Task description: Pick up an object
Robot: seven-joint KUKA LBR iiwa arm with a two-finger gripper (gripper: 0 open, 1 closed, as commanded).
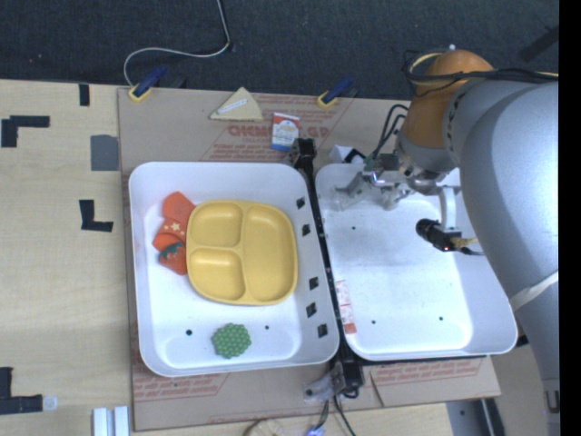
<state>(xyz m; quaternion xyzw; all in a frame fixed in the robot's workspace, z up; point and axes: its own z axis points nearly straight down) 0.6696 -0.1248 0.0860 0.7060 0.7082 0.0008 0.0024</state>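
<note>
Jaws (368, 184): over right white bin's (408, 325) far-left corner, spread not discernible, nothing seen between them | Targets: all in left white bin (150, 334); 1 yellow three-compartment plastic plate (243, 251), 1 orange-red toy (172, 232) touching its left edge, 1 green knobbly ball (231, 340) near it | Risk: closing here likely grabs nothing; the flat plate may slip.

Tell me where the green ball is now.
The green ball lies in the left bin, near its front edge, just below the yellow plate.
</note>
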